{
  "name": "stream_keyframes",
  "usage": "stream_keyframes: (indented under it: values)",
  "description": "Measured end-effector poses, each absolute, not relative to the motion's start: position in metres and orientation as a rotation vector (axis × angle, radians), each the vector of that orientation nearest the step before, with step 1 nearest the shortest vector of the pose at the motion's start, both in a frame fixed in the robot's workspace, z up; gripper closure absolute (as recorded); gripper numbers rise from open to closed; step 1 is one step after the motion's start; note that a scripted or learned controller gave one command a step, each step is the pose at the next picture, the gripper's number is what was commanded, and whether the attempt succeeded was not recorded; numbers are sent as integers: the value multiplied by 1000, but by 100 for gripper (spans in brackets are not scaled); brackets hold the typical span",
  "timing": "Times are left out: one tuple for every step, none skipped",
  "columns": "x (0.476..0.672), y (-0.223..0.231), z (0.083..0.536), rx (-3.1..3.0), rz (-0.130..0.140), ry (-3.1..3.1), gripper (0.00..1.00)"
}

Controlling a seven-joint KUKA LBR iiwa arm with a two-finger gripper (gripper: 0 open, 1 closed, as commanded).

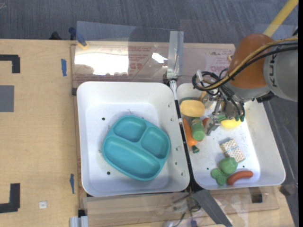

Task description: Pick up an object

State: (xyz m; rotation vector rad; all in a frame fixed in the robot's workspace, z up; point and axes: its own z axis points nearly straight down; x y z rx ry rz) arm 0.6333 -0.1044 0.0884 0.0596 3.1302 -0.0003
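We find the gripper (218, 118) low in the right bin (265, 126), amid toy food: a yellow lemon-like piece (230, 123) just right of it, a tan potato shape (192, 108) to its left. Cables and wrist hide the fingers; we cannot tell their state. The left bin (90, 103) bears a teal divided plate (136, 147).

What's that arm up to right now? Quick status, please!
Pincer low in right bin, among the toy food. Nearest: yellow lemon-like piece. Nothing visibly gripped. Cables crowd the wrist.
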Motion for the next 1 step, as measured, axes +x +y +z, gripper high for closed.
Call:
stream_keyframes:
  values:
    - [627, -99, 89, 210, -7, 3124, 0]
